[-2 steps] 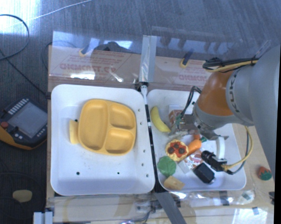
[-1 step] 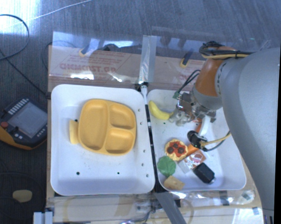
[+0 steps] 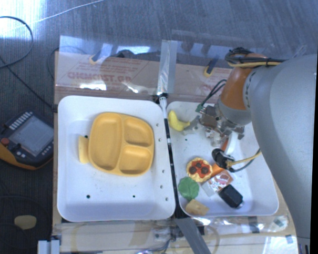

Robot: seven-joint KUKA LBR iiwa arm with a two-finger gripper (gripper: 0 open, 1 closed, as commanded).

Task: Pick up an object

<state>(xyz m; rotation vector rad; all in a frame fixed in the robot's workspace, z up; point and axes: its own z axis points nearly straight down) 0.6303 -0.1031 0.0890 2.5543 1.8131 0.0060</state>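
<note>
Toys (image 3: 201, 170) fill right bin (image 3: 261, 202) (tray (image 3: 120, 143) left).

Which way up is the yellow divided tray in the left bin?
Right side up: the yellow divided tray shows three hollow compartments facing the camera.

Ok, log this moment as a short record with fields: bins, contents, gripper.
left bin: yellow divided tray, with a small yellow piece at its left edge
right bin: banana, pizza slice, green toy, tan piece, black block, red-and-white item
gripper: above the right bin's far part, beside the banana; nothing visibly held
arm: enters from the right
</note>
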